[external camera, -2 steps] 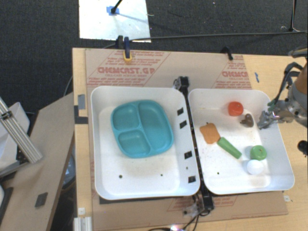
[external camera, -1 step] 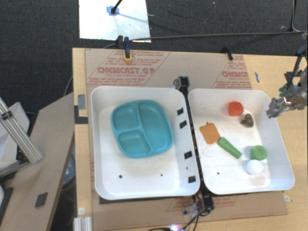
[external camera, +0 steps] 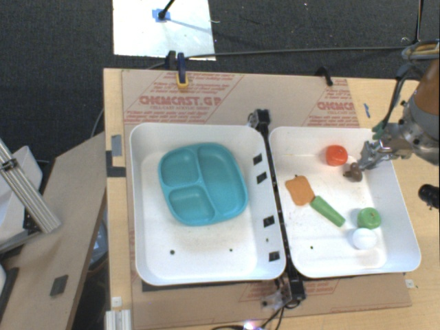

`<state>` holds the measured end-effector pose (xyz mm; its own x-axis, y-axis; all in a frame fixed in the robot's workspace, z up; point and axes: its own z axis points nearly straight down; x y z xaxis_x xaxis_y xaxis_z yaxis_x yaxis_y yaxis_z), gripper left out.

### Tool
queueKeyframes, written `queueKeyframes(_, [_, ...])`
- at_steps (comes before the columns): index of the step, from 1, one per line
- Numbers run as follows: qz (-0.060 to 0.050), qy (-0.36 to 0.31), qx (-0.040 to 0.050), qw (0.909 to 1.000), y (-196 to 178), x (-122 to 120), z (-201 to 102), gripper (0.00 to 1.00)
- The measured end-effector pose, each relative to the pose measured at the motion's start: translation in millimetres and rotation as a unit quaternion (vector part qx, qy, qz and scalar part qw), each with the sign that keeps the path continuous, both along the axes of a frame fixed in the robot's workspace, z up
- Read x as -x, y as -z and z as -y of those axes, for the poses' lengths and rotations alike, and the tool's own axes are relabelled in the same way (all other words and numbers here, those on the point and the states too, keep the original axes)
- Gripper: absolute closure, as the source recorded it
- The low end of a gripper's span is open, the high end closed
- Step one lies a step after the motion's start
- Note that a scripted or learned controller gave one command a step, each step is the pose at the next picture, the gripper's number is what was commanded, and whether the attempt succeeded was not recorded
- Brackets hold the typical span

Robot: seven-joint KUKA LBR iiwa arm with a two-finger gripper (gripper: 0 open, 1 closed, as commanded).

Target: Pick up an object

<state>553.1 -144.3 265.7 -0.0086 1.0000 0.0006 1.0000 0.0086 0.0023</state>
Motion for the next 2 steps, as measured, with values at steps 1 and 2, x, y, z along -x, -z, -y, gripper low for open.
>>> queueKeyframes(1, [0.0, 0.0, 0.0002, 1.0, 11.2, -4.3, -60.2, 1.0])
queueKeyframes(2, [0.0, 0.001, 0.0003, 1.0, 23.0, -11.0, -112.7, 1.0])
